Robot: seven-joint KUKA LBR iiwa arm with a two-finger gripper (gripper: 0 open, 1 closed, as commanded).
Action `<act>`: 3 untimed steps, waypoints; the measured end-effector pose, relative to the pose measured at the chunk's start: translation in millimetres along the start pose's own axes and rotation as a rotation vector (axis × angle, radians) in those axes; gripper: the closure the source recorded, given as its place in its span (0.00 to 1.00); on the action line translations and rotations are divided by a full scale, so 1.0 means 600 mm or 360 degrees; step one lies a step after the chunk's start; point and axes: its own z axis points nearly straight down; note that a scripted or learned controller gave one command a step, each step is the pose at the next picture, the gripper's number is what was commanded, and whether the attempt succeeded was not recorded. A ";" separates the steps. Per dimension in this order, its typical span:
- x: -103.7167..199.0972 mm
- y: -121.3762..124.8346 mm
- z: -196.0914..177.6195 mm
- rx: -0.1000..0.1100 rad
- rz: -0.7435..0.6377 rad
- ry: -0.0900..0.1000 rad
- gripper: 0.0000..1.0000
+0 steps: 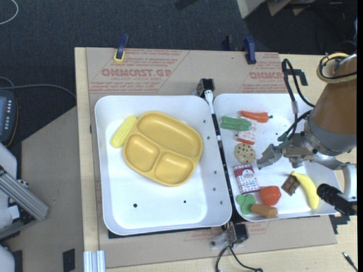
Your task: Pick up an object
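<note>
My gripper (pixel 282 154) hangs over the middle of the right bin (pixel 282 103), below the grey and orange wrist. Just to its left lies a round speckled cookie (pixel 245 152). A yellow banana (pixel 308 189) and a small brown block (pixel 290 184) lie below it. Near the bin's front lie a red box (pixel 247 180), a red tomato (pixel 270 195), a green piece (pixel 244 201) and a brown sausage (pixel 264 211). Toward the back lie a green item (pixel 235 123) and an orange carrot (pixel 254 117). I see nothing held.
The left bin (pixel 113 180) holds a yellow sectioned plate (pixel 161 148) with a yellow corn cob (pixel 123 131) beside its left edge. A black ridge (pixel 218 146) divides the two bins. Black cables (pixel 292 89) run along the arm at the right bin's back.
</note>
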 end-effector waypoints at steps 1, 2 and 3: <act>0.000 0.004 -0.009 -0.0019 -0.0005 -0.0003 0.00; -0.012 0.010 0.070 -0.0008 -0.0002 0.0000 0.00; -0.022 0.015 0.172 -0.0007 -0.0002 0.0001 0.00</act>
